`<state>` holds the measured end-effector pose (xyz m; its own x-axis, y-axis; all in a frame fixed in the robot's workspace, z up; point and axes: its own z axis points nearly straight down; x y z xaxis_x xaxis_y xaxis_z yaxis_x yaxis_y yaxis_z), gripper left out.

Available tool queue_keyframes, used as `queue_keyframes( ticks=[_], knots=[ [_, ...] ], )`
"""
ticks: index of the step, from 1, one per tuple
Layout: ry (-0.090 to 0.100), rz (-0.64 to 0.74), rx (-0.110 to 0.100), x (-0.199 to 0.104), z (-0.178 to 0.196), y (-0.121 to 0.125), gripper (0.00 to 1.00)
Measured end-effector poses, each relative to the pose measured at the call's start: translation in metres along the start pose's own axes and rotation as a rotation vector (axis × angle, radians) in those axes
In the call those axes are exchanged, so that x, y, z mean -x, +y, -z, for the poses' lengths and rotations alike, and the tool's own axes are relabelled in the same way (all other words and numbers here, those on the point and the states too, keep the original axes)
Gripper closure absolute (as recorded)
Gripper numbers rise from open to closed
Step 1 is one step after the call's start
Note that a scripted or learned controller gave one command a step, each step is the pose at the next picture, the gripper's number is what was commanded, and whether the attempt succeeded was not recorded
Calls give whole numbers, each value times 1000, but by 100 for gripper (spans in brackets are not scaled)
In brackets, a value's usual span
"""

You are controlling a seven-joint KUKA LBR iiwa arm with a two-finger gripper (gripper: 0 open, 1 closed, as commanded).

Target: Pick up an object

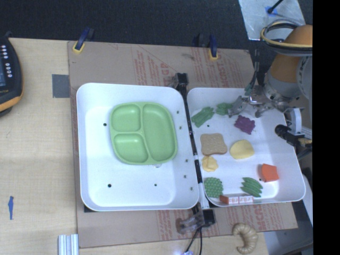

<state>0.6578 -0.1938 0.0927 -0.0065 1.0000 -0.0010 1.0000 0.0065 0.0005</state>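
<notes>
2 shallow white bins sit side by side on the surface (37, 158), on a brown cardboard sheet (133, 62) printed with faded red lettering too faint to read. The left bin (90, 190) holds a green divided plate (143, 133) with 3 compartments, its long axis slanting from upper left to lower right. The right bin (289, 195) carries the small toy foods: a tan bread slice (213, 143) near the middle, a yellow lump (242, 150) just beside it on the right, a purple piece (245, 124) above that, a green leafy piece (202, 116) lying slantwise near the bin's left wall, another dark green piece (223, 109) close to the hand, an orange-red block (269, 172) toward the right wall, a small yellow piece (210, 163) under the bread, a round dotted green piece (213, 186), a green pea pod (252, 187) with its long axis slanting down to the right, and a flat red-and-white strip (236, 199) along the near wall, its print unreadable. The grey arm (289, 62) reaches in from the right, and its hand (247, 104) hangs low over the bin's far part, next to the dark green piece; I cannot tell how far apart its fingers stand, and nothing can be seen held between them. A croissant-shaped toy (246, 237) lies outside the bins on the cardboard's near edge.
</notes>
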Motion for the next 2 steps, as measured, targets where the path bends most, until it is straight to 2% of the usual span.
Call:
queue_keyframes(
  ticks=[1,2],
  knots=[
    [1,-4,-7,-20,19,-28,0],
    [-1,-4,0,13,-1,0,0]
  ],
)
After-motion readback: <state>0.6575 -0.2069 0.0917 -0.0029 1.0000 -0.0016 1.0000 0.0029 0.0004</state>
